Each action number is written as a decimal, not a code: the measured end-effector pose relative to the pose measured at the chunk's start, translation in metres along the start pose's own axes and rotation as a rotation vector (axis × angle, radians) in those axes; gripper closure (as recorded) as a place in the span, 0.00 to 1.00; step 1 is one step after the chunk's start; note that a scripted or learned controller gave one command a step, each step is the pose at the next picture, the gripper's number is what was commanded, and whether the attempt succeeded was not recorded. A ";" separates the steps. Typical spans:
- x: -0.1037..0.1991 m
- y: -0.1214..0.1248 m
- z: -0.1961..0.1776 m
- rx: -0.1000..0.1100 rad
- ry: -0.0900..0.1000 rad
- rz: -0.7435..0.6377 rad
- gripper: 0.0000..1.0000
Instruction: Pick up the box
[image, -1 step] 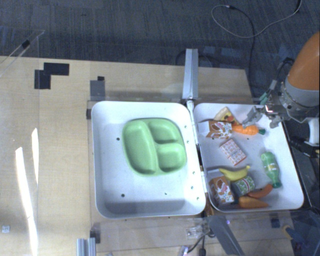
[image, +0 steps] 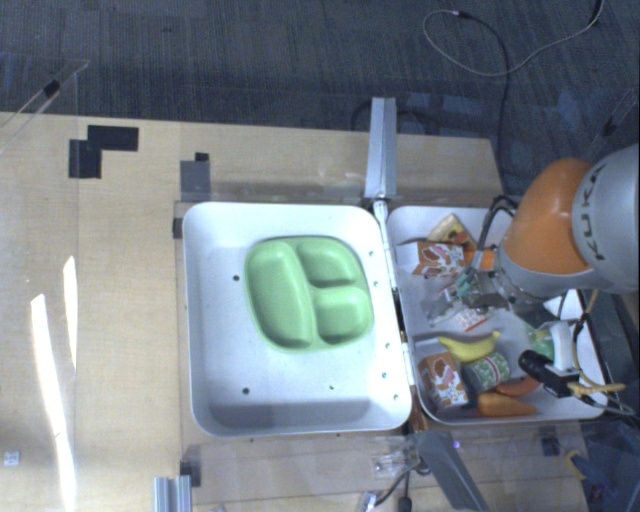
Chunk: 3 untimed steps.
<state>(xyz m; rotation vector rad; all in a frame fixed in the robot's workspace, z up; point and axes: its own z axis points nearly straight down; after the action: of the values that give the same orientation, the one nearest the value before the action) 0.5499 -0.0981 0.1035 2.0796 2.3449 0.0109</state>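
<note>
Lowered over the crowded right bin (image: 592, 400), gripper (image: 470, 292) among packets near the box (image: 441, 259) at the bin's far end; grip state impossible to tell, box seemingly not yet lifted. Banana (image: 470, 345), can (image: 488, 371), carrot (image: 505, 405) heaped nearby. Green tray (image: 308, 292) in left bin (image: 215, 330), on a pale wooden bench (image: 100, 300) above dark carpet

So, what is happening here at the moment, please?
A grey robot arm with an orange band reaches from the right into the right bin, which holds a banana, a carrot and several small food packets. Its gripper is low among the packets near a box at the far end. The left bin holds a green divided tray.
</note>
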 end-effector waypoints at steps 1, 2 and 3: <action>-0.002 0.003 -0.013 -0.011 -0.005 0.002 1.00; 0.038 -0.013 -0.082 0.004 0.000 0.028 1.00; 0.038 -0.013 -0.082 0.005 0.001 0.029 0.00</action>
<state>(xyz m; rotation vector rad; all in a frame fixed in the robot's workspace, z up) 0.5317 -0.0617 0.1852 2.1163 2.3177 0.0059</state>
